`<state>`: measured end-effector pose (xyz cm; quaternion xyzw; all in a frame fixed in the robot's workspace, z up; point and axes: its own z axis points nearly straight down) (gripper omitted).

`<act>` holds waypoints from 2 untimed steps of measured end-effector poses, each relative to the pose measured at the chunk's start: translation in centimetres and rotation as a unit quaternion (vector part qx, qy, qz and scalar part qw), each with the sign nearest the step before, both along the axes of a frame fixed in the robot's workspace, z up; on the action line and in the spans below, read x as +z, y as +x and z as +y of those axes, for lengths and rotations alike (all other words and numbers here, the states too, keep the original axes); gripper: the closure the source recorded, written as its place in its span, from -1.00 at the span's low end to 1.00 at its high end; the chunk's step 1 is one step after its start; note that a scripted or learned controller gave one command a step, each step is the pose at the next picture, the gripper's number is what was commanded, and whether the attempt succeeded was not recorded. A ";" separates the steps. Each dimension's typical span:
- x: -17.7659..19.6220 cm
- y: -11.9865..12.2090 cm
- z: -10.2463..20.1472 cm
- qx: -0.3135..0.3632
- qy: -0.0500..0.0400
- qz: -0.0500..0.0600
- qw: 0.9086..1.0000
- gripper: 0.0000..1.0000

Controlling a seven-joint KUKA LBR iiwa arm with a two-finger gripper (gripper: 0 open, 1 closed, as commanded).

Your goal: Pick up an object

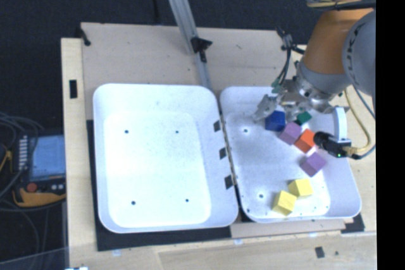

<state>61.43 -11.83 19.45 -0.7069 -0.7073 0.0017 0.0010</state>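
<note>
From the overhead camera, the arm [335,41] is reaching in from the right and hanging its gripper [285,109] low over the far end of the right bin [253,155]. Whether it is gripping anything, or how wide it is standing, I cannot tell from here; the wrist and cabling are covering that part.

What is worrying me is the crowding. The blue block [275,121] is sitting just beside the gripper, and the light purple block [291,133] is touching or nearly touching it, with the orange block [305,140] and a small green block [304,117] packed in close. If the program is closing on the blue one, I am judging that a neighbour could be getting nudged aside or wedged in alongside it, and the grasp could be slipping off a corner. A descent slightly off centre would be landing on top of a block rather than around it.

The darker purple block [312,163] is lying a little nearer the camera, apart from the cluster, and the two yellow blocks [292,194] are resting near the bin's near edge, well apart from the gripper. The left bin [155,155] is sitting alongside, out of the arm's way.
</note>
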 end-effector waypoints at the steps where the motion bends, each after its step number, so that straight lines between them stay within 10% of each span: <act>1: -4.3 -0.3 -0.3 -0.001 0.000 0.000 1.000 -1.00; 2: -9.5 -0.3 -0.4 -0.001 0.000 0.000 1.000 -1.00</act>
